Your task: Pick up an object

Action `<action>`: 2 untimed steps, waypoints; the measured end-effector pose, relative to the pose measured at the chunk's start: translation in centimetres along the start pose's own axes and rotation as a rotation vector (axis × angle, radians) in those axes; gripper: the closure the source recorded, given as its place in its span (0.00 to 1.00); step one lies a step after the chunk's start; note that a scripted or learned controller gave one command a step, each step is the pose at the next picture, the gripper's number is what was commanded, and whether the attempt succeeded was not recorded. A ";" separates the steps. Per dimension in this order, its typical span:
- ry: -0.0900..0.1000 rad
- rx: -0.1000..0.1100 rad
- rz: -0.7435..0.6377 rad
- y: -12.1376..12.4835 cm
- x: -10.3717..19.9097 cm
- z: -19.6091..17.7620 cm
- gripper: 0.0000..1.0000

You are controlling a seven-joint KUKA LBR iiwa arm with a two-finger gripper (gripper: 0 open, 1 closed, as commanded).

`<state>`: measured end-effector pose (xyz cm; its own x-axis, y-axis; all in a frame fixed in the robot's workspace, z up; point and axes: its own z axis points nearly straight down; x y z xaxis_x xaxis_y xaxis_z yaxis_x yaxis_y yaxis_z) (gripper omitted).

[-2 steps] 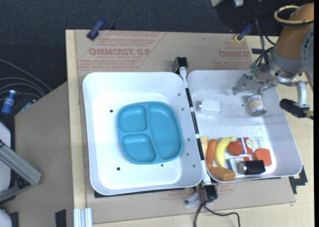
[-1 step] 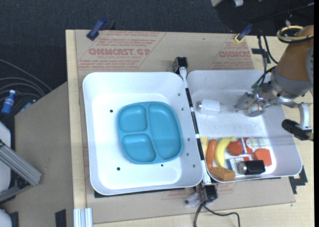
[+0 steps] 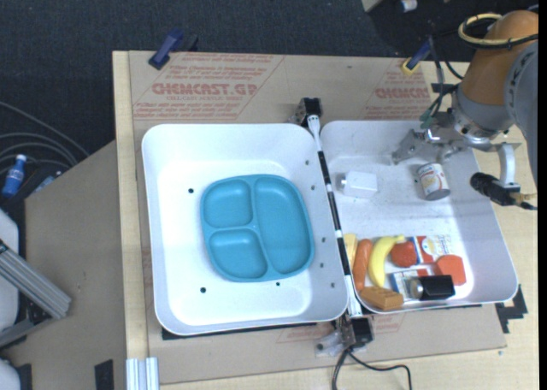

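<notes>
— Left of the black divider (image 3: 326,181) between the 2 bins, what sits in the left bin (image 3: 162,209)?

— 1 blue divided plate (image 3: 255,227) with 3 compartments, lying flat near that bin's middle, apart from its walls.

— And just right of the divider?

— In the right bin (image 3: 491,247), a small white block (image 3: 359,183) lies close to the divider at its upper half. Lower down, touching the bin's near wall, is a cluster: an orange carrot-like piece (image 3: 362,263) nearest the divider, a yellow banana (image 3: 384,257) beside it, a brown bread-like piece (image 3: 382,298) below them, then a printed card (image 3: 427,251) with red shapes and a black block (image 3: 437,286) lying on it.

— Anything farther from the divider?

— A small can (image 3: 432,181) with a pale label, tilted, stands apart from the cluster in the bin's upper half.

— Where is the gripper (image 3: 427,142)?

— Above the can, just beside it, its grey fingers (image 3: 407,150) angled downward. The arm (image 3: 494,72) comes in from the upper right. The jaws look spread, with nothing between them; the can lies free on the bin floor.
</notes>
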<state>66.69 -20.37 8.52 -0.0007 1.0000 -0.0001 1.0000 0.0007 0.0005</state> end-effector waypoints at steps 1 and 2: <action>0.002 0.002 0.000 -1.3 -0.6 0.0 0.00; 0.017 0.013 -0.002 -0.4 -1.3 0.1 0.00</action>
<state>66.30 -21.66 8.43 -0.0028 0.9999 0.0167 0.9999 0.0030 -0.0127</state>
